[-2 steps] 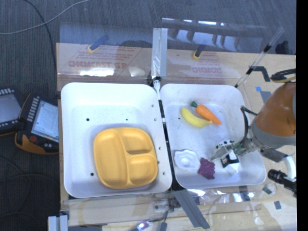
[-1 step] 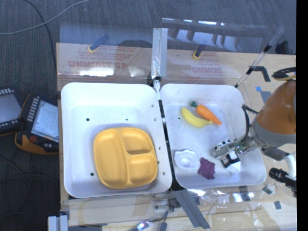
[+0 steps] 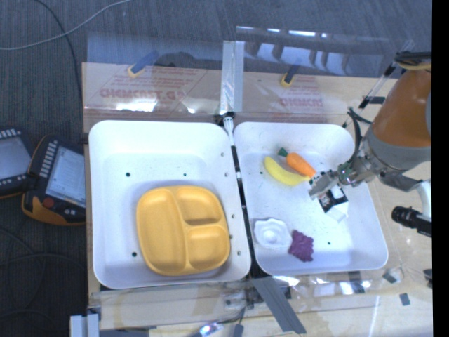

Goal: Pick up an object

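The right bin [image 3: 365,248] holds a yellow banana [image 3: 281,173], an orange carrot with a green top [image 3: 299,163], a white fried egg [image 3: 270,233] and a purple grape bunch [image 3: 302,246]. My gripper [image 3: 327,190] hangs low over the middle right of this bin, just right of the banana and carrot. It points down and to the left, and I see nothing between its tips. The grey arm with its orange band [image 3: 407,114] reaches in from the right.
The left bin [image 3: 112,160] carries a yellow divided plate [image 3: 184,228]. A clear divider strip [image 3: 231,83] stands behind the bins. A teach pendant [image 3: 52,181] lies on the floor at left. Bare bin floor lies at the right bin's front right.
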Motion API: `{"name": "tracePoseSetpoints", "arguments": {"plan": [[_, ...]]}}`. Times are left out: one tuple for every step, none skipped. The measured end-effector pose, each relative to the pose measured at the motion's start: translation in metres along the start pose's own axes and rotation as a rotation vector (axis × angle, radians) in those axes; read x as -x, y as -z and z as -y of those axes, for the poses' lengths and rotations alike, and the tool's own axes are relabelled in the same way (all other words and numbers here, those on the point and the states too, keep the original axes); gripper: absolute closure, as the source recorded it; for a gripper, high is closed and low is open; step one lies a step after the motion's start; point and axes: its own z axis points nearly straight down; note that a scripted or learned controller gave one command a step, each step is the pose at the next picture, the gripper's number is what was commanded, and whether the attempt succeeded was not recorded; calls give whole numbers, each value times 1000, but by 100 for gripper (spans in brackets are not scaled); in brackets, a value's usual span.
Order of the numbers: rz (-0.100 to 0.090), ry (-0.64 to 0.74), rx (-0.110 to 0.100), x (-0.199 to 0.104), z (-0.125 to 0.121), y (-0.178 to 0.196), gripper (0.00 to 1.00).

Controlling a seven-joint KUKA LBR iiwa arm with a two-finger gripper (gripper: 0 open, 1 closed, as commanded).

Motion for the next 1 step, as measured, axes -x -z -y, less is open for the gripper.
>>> {"name": "tracePoseSetpoints", "arguments": {"plan": [[-1,26,-1,-67,-19,15,100]]}}
